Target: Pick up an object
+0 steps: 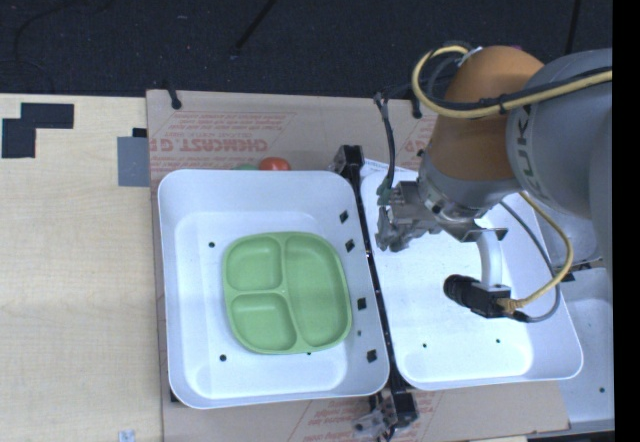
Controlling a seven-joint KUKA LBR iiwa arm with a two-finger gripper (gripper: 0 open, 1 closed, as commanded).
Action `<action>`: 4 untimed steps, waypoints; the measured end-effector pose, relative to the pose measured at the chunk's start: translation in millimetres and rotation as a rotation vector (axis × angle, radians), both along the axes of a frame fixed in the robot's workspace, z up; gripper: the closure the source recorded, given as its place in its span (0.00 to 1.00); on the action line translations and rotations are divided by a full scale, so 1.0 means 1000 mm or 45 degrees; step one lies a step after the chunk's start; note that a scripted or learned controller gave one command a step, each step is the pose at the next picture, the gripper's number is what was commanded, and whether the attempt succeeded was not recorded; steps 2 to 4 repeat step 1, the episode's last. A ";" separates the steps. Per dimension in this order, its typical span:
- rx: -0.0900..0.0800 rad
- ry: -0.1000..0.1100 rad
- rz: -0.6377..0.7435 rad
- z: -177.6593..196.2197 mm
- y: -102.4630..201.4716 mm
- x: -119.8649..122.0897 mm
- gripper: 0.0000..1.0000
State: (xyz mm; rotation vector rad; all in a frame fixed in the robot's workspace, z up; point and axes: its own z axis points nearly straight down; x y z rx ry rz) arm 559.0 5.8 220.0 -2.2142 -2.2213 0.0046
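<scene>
**Arm wrist high over the right bin, green plate waiting in the left bin**

Grey arm with orange band (490, 130) is closest to the lens, coming in from the view's right. Its two-finger gripper (393, 225) hangs just right of the left shallow white bin (170, 280), by that bin's right wall and over the far-left corner of the right shallow white bin (440, 330). From up here I cannot tell if the gripper is spread or pressed together. I see nothing held in it.

The task thing, as I read it, is the pale green three-compartment plastic plate (285, 290). It lies flat on the left bin's floor, about centred and clear of all four walls.

Handling, my judgement:
- Light and stiff, probably a moulded picnic-type tray that won't flex much.
- Smooth and glossy, so likely slippery under a pinch.
- Not fragile.
- It sits low and flat, so a plain top-down grab on the face gets nothing.
- Best hold is the raised outer rim, one jaw inside a compartment and one outside.
- Second choice is straddling a divider ridge near the middle.
- A rim grip may tip it, since the weight hangs off one side.

A small red-orange rounded object (273, 165) sits just behind the left bin's far rim, outside it on the brown cardboard sheet (220, 140). It is partly hidden, so I can't identify it.
</scene>
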 end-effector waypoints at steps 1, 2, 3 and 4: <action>0.001 0.000 0.001 -0.005 0.057 -0.013 1.00; 0.001 0.000 0.001 -0.005 0.057 -0.013 1.00; 0.001 0.000 0.001 -0.005 0.057 -0.013 1.00; 0.001 0.000 0.001 -0.005 0.057 -0.013 1.00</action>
